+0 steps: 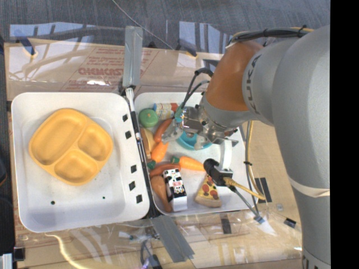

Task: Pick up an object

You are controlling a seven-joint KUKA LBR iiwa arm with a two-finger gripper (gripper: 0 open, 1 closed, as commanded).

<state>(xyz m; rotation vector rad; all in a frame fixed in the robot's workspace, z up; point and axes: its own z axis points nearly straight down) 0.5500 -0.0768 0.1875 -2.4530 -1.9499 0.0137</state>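
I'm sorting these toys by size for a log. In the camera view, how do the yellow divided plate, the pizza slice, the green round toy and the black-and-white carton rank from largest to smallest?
1. Yellow divided plate, by far the largest.
2. Black-and-white carton and pizza slice: they look too alike to rank.
3. Green round toy, smallest, though partly crowded by its neighbours.

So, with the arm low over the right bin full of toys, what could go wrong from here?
1. The toys lie crowded: the carrot, hot dog and pizza slice touch or nearly touch neighbours, so a grasp may catch two things or push one aside.
2. The gripper sits close over the teal piece, and the wrist hides part of the right bin, so a slip could go unseen.
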